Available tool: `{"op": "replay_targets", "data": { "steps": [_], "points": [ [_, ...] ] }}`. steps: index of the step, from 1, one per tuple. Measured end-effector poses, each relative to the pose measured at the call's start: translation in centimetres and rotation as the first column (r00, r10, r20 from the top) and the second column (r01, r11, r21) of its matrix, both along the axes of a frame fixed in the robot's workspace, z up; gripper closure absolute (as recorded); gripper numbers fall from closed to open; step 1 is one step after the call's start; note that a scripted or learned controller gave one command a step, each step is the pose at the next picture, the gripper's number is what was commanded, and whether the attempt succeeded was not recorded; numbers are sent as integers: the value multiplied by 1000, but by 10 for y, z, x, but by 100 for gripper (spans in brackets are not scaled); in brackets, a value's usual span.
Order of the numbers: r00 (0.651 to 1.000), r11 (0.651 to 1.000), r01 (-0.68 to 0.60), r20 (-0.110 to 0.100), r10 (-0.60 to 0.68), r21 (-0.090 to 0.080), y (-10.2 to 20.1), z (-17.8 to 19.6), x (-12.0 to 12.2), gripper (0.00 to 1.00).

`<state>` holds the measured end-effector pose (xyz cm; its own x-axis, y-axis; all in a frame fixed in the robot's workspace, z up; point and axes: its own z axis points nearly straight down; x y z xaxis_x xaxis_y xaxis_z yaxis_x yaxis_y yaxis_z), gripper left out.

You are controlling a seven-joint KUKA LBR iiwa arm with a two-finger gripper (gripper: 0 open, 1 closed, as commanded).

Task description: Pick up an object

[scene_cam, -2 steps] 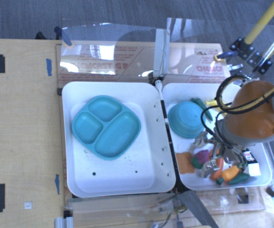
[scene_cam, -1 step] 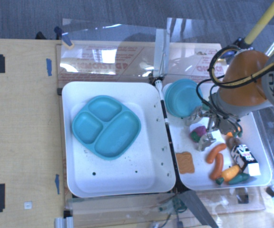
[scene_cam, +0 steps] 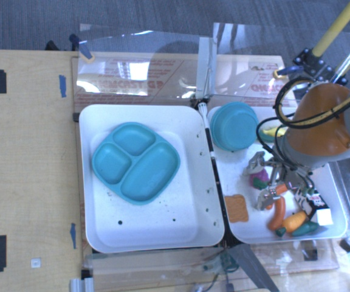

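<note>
My gripper (scene_cam: 262, 181) hangs low in the right bin (scene_cam: 240, 231), under the orange wrist band. Its two silver fingers (scene_cam: 256, 162) are spread apart, one toward the bowl and one toward the bin's front. A small purple and green toy (scene_cam: 260, 177) lies between them on the bin floor, and the fingers are not closed on it. Just to the front right lie an orange-red sausage (scene_cam: 277, 212), an orange carrot-like piece (scene_cam: 295, 221), a green piece (scene_cam: 306, 229) and a small white block (scene_cam: 324, 216). A brown toast slice (scene_cam: 237, 208) lies flat near the bin's left wall.
A blue bowl (scene_cam: 234, 125) stands at the right bin's back left, close to the gripper. The left bin (scene_cam: 87, 181) holds a blue divided plate (scene_cam: 137, 162). A yellow item (scene_cam: 268, 130) peeks out beside the bowl, partly behind the arm.
</note>
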<state>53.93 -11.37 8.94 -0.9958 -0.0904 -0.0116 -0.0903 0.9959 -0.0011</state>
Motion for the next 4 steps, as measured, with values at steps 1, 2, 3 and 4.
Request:
{"op": "replay_targets", "data": {
  "steps": [1, 2, 3, 4],
  "points": [
    [995, 995, 101, 1, -101, 0, -18, 0, -50, 0],
    [966, 966, 259, 3, -259, 1, -5, 0, -55, 0],
    [953, 953, 302, 4, -302, 2, 19, 0, -55, 0],
    [908, 908, 418, -1, -418, 4, 19, 0, -26, 0]
  ]
}}
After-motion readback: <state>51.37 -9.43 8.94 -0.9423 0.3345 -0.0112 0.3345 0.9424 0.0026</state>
